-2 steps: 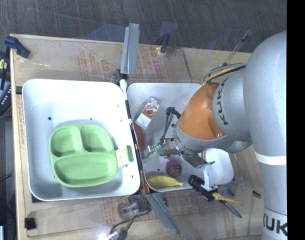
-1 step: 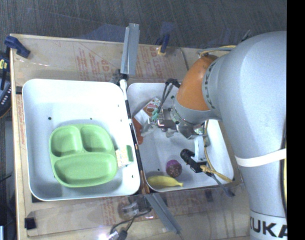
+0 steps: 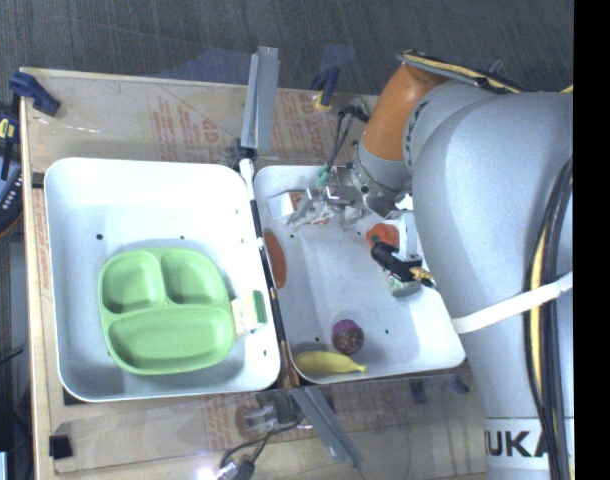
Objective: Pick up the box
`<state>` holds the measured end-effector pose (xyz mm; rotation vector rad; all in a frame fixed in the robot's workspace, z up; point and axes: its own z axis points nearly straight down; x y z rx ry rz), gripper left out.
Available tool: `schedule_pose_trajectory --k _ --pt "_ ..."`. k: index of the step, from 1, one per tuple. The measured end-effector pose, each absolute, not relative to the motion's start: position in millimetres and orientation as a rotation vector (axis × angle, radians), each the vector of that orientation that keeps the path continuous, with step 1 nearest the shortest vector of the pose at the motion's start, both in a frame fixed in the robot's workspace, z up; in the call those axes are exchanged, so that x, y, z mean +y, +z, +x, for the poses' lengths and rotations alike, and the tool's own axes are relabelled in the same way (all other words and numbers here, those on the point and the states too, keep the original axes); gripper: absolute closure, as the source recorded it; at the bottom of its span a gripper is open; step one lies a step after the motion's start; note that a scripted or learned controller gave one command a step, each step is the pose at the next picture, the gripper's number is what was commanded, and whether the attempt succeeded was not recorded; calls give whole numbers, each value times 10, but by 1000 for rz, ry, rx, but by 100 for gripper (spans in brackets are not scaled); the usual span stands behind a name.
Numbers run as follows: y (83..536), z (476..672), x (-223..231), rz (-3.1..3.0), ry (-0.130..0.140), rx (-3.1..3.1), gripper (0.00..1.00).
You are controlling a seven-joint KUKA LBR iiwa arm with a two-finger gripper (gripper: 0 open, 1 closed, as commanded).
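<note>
Gripper (image 3: 315, 206) upper centre, right bin (image 3: 425, 343) | fingers' state: cannot tell | box unidentifiable | risk: grasping clutter, missing.

A pale plywood bench (image 3: 135, 118) printed with faint red lettering carries two shallow white plastic bins side by side, the left bin (image 3: 65, 183) and the right bin (image 3: 425, 343) nearly touching along their inner walls. A grey metal bar (image 3: 257, 98) lies on the board above the gap between them, with a blue clamp (image 3: 35, 90) at the bench's far left corner and another blue clamp (image 3: 328, 80) near the bar. Below the bins, a second grey metal bracket (image 3: 320, 428) rests slantwise on the wood.
</note>
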<state>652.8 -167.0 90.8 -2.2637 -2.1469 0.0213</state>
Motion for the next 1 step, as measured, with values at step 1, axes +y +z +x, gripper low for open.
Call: schedule_pose_trajectory --k 1 --pt "895 6517 -1475 -2167 24 -2261 0"
